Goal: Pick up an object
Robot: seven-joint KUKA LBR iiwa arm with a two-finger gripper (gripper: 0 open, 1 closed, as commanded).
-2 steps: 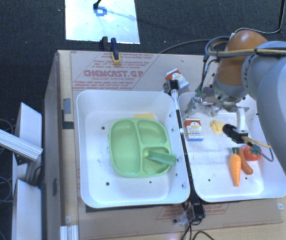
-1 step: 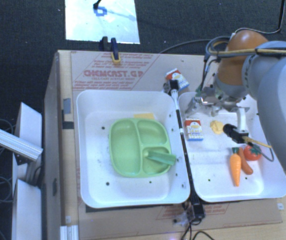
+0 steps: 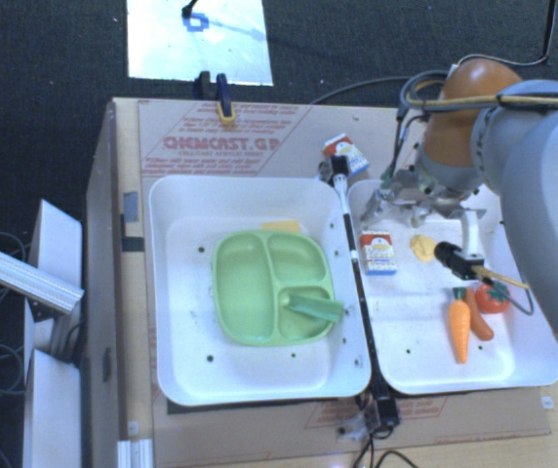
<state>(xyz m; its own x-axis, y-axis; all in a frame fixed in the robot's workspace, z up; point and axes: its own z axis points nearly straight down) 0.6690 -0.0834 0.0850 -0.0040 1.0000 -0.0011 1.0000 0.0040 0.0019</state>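
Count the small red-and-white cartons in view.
2. One carton lies at the right bin's left side; the other carton sits at the bins' far rim. The arm may hide more.

**Loose items, two bins**

Left bin [image 3: 191, 359]: green divided plate [image 3: 259, 291] flat at centre. A green utensil [image 3: 313, 307] lies in its near-right compartment. A thin yellow piece [image 3: 281, 227] sits just beyond its far edge.

Right bin [image 3: 416, 359]: red-and-white carton [image 3: 378, 253] flat by the left wall, pale yellow lump [image 3: 423, 248] near it. Orange carrot [image 3: 460, 330], tip toward the near rim. Red tomato [image 3: 492, 298] just beside the carrot's top.
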